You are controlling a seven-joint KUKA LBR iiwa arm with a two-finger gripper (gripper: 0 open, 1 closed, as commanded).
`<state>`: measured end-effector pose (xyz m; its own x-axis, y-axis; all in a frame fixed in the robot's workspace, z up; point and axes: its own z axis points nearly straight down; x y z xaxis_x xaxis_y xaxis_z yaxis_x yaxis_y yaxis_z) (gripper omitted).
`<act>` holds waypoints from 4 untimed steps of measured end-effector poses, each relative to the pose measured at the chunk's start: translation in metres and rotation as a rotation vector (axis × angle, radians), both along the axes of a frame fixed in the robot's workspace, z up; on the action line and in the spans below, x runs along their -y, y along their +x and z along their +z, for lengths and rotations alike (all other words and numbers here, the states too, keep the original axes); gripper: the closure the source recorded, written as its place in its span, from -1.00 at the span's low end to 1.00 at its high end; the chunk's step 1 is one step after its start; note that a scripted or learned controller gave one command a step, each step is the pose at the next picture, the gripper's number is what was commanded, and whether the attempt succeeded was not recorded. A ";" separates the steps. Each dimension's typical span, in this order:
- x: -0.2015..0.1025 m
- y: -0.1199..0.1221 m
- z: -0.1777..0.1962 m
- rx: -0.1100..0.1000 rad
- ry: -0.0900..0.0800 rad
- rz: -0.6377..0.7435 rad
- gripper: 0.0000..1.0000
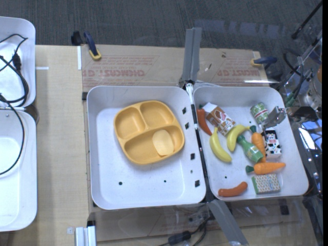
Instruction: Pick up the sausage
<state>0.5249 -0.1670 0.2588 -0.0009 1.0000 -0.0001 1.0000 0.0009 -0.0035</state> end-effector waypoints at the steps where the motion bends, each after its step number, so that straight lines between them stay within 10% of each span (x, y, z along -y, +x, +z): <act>1: -0.071 0.023 -0.095 -0.001 0.000 0.088 -1.00; 2: -0.120 0.120 -0.067 0.004 -0.001 0.115 -1.00; 4: -0.046 0.052 -0.164 0.009 -0.003 0.390 -1.00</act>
<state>0.5764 -0.1215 0.0945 -0.3811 0.9245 -0.0047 0.9245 0.3812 0.0045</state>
